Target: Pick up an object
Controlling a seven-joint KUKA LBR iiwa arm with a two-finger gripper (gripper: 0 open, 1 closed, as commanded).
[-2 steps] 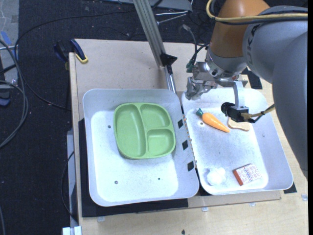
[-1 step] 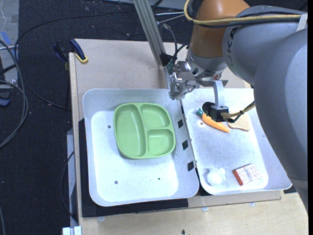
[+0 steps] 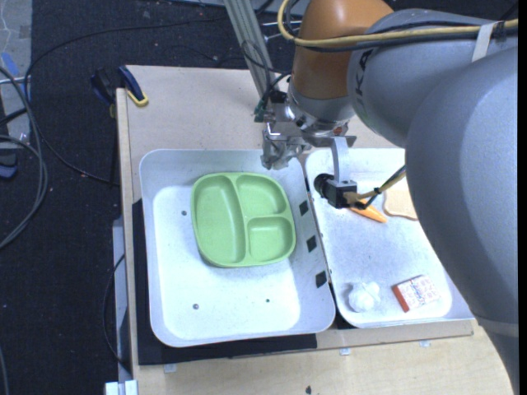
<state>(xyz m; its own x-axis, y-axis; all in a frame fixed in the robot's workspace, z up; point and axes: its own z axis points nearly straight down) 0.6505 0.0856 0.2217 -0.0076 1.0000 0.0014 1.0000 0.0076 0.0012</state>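
pale wooden bench [image 3: 206, 113] carries two shallow white bins side by side. measured from the raised divider between them, the left bin [image 3: 173, 303] holds a green three-compartment plastic plate [image 3: 244, 219], lying flat just left of the divider. the right bin [image 3: 370, 253] holds a small orange wedge [image 3: 372, 214] and a tan flat piece [image 3: 401, 204] near its far end, a white crumpled lump [image 3: 363, 296] and a red-and-white packet [image 3: 416, 291] nearer. the gripper [image 3: 284, 151] hangs over the divider's far end, the plate's rim the nearest thing to it; i cannot tell how its fingers stand.
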